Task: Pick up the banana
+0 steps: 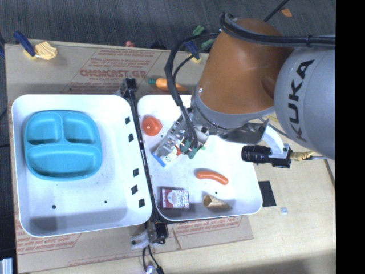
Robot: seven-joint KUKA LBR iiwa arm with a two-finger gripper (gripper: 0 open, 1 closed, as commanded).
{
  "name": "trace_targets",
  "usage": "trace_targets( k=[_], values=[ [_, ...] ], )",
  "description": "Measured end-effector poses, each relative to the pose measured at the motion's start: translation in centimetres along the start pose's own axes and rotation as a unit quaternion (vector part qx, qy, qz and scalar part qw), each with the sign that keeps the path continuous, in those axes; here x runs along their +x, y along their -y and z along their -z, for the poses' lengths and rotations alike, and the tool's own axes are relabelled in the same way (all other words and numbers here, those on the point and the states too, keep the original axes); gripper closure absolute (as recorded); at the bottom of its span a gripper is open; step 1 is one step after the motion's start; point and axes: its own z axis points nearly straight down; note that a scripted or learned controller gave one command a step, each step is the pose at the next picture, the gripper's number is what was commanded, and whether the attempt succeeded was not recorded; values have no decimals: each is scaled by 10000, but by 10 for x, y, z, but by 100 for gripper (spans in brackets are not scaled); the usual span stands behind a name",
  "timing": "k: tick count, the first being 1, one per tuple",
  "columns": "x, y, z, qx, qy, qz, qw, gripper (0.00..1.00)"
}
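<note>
White bins, two, side by side on the tabletop (pixel 296 210).

Left bin (pixel 34 210): blue sectioned tray (pixel 63 144), lying flat toward its far-left part.

Right bin (pixel 248 190): orange-red round item (pixel 151 125) at far left; dark red packet (pixel 174 198) at the near edge; tan wedge-shaped piece (pixel 215 201) just right of the packet; orange sausage-shaped item (pixel 211 177) near the middle.

Arm: grey with an orange band, reaching in from the right, its gripper (pixel 174 144) low over the right bin's left-centre (whether open or closed cannot be told).

Banana (pixel 45 51): yellow, on the cardboard at far left, outside both bins, well apart from the gripper.
</note>
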Motion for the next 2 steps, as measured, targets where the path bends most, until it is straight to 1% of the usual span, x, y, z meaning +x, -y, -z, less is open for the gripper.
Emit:
trace_targets(
  k=[1,2],
  values=[
    [42,-50,-44,14,-17,1266,9919,100],
    [-18,22,147,-8,23,1149,9934,100]
  ],
)
